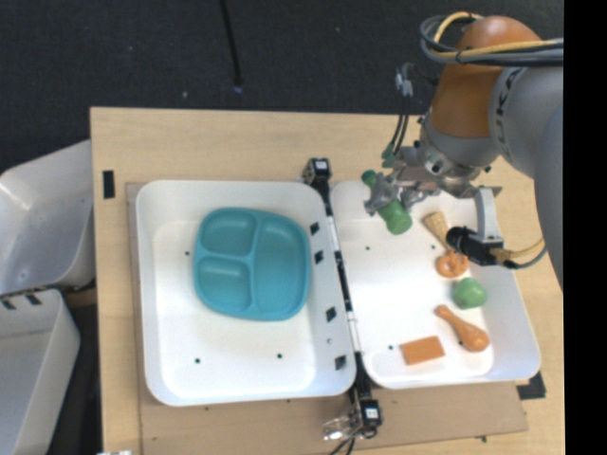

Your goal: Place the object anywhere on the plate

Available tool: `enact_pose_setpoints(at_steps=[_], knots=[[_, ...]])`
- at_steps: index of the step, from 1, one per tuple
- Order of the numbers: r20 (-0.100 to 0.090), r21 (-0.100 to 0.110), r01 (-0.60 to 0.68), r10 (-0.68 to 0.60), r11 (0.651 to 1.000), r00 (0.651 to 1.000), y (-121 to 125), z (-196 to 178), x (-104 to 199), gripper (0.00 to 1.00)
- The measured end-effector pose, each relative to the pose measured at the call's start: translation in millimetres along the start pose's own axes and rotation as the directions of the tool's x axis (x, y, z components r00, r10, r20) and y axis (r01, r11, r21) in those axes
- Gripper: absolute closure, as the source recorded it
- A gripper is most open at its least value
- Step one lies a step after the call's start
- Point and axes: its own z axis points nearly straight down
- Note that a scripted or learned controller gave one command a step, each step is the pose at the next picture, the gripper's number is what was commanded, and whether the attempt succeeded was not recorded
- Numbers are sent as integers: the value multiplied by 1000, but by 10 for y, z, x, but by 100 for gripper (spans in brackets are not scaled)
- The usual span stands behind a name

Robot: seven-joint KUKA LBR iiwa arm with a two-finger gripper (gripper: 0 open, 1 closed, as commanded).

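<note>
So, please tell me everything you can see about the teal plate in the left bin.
The teal plate is a rounded-square tray with three compartments, one long on the right and two smaller on the left. It looks like smooth matte plastic. It lies flat, slightly rotated, on the floor of the left bin, nearer the far wall. Nothing lies on it.

One camera sits fixed above the counter (228, 131) and looks down at a slant, far enough off to take in the whole wooden top and some dark floor beyond its far edge. Both white bins fall inside the view, the left bin (161, 349) and the right bin (398, 263) side by side. The arm (474, 83) comes in from the right.
</note>
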Motion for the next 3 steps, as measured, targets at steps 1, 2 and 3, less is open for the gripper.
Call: enact_pose_setpoints(at_steps=[1, 2, 3], knots=[[0, 0, 0, 0, 1000, 1000, 133, -2, 413, 100], [1, 0, -1, 1, 1000, 1000, 255, 47, 906, 100], [-1, -2, 1, -1, 1000, 1000, 378, -162, 1452, 100]])
